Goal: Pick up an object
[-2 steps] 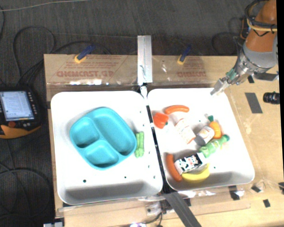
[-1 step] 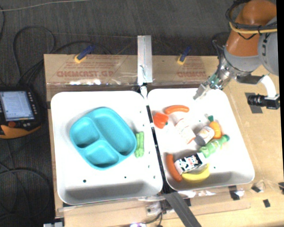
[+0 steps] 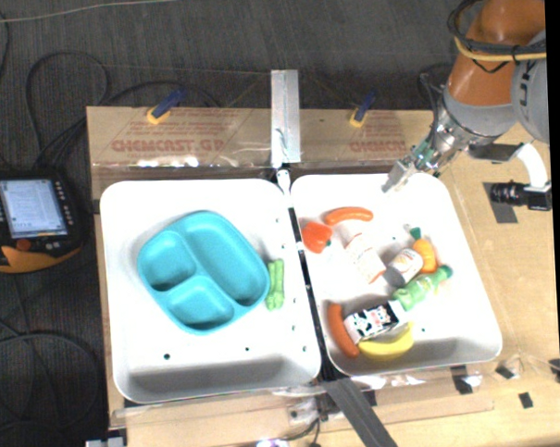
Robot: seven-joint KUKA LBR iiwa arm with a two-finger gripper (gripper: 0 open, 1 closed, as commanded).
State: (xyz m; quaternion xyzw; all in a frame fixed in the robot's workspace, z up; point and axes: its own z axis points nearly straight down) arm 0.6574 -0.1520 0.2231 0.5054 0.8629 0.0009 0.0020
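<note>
Landmark: the metal divider post (image 3: 285,116) standing at the far end of the seam between the two bins.

Left of the post, the left bin (image 3: 147,363) holds a blue sectioned plate (image 3: 201,269), tilted a little, three compartments facing up. A green pod-shaped toy (image 3: 276,283) lies against the plate's post-side edge, close to the seam.

Right of the post, the right bin (image 3: 468,284) holds a cluster of toy food. Nearest the post: an orange sausage-like piece (image 3: 347,214) and an orange-red wedge (image 3: 315,235) just beside it. A white bottle (image 3: 363,251) lies on its side below them. Further from the post: a small carrot (image 3: 424,251), a green bottle (image 3: 418,290) lying at a slant, and a grey-and-white item touching it, too small to identify. At the near end: a banana (image 3: 387,344), a black-and-white carton (image 3: 371,322) resting on it, and a red-orange sausage (image 3: 338,327) touching the carton's left side.

The gripper (image 3: 396,179) sits right of the post, over the far rim of the right bin, apart from every object. Whether its tips are spread or together — cannot tell; the tip looks like a single pale blur. Nothing visible between them. The arm (image 3: 482,70) leads off to the upper right, orange band showing.

A handheld control pendant (image 3: 28,215) lies on the floor, well left of the post.
</note>
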